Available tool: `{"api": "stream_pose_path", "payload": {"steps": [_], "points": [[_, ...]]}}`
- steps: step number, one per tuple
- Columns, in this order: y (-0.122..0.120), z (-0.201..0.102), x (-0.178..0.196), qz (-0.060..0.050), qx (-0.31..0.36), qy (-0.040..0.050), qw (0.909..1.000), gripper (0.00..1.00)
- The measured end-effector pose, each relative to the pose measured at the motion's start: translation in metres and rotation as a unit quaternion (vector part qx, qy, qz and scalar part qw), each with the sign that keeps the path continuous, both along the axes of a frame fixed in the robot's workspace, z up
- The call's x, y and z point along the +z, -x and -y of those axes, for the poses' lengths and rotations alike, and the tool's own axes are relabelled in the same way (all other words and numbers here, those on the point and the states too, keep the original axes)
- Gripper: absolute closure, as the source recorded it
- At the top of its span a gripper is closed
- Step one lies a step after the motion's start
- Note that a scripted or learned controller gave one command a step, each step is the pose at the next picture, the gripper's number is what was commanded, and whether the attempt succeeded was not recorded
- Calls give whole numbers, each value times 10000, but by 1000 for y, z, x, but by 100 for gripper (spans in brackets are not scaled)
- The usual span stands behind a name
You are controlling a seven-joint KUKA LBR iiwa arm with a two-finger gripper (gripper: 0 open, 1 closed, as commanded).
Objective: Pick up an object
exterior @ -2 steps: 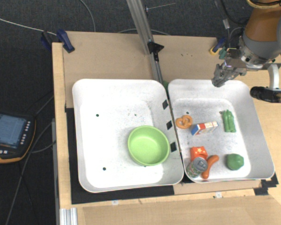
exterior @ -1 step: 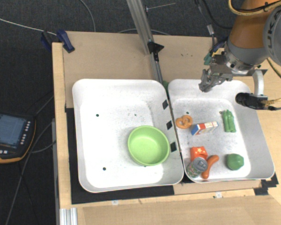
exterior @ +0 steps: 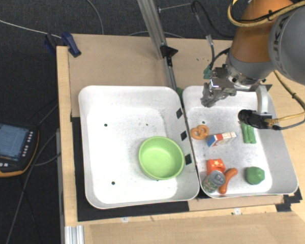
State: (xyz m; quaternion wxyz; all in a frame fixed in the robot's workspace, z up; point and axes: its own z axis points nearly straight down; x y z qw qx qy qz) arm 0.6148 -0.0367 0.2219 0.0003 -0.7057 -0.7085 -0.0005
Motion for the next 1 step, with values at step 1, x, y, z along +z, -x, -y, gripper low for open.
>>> {"api": "stream_pose_path", "payload": {"steps": [1], "points": [[15,-55,13,4,4,-4,10000,100]]}}
